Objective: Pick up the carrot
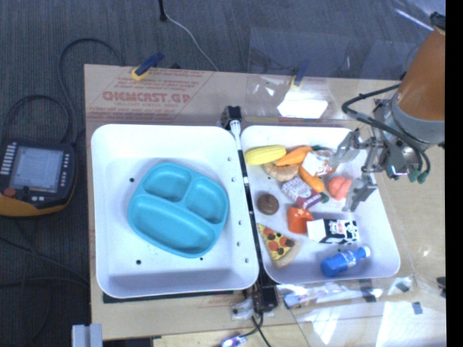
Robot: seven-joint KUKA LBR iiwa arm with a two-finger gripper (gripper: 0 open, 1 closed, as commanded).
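From the camera view above the bench, my gripper [352,166] hung over the right bin [387,248], close to its far right side, with my fingers [364,186] spread apart and nothing between them. One finger reached up-left toward the pile, the other pointed down toward the bin floor.

The clutter sat mostly to my left. Just beside my lower finger lay a pinkish-red round fruit [339,187]. Beyond it were a small wrapped packet [295,189] and a purple piece [312,200], and below those a red-orange cup [298,219]. Farther left sat a brown round piece [268,204] and, toward the near edge, a pizza slice [278,243]. Below me stood a black-and-white carton [334,230] and a blue bottle [344,259] lying on its side. At the far left corner of the bin rested a yellow corn-like piece [265,154], with a tan bread-like piece [281,171] touching it.

The carrot [304,167] lay left of my gripper, in the upper part of the right bin, tilted, its orange body running from near the yellow piece down toward the round fruit. A white block [316,163] lay across its middle, between it and my upper finger. I was near it but not touching it.

In the left bin [108,194], well apart from me, sat a blue divided tray [179,208].
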